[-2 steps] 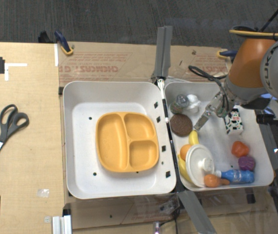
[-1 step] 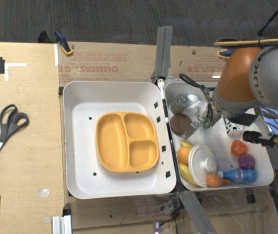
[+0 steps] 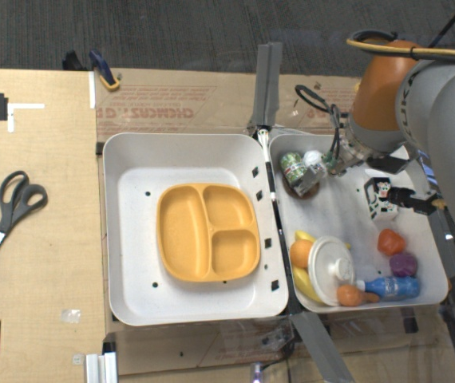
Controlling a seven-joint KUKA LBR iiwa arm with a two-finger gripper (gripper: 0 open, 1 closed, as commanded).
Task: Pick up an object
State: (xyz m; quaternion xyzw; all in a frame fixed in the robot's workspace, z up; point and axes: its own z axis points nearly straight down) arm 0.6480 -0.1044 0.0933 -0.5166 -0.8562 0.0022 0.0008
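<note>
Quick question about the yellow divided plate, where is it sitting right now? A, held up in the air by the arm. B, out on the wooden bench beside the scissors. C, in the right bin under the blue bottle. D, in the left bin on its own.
D: the yellow divided plate lies flat on the floor of the left bin, with nothing else in that bin beside it, while the blue bottle lies in the right bin.

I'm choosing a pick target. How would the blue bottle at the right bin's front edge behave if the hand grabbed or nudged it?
The blue bottle lies on its side, so a nudge would probably roll it. It looks like smooth plastic, likely light and somewhat slippery. An orange toy touches its cap end and a purple one sits close behind, so it may jostle them.
</note>
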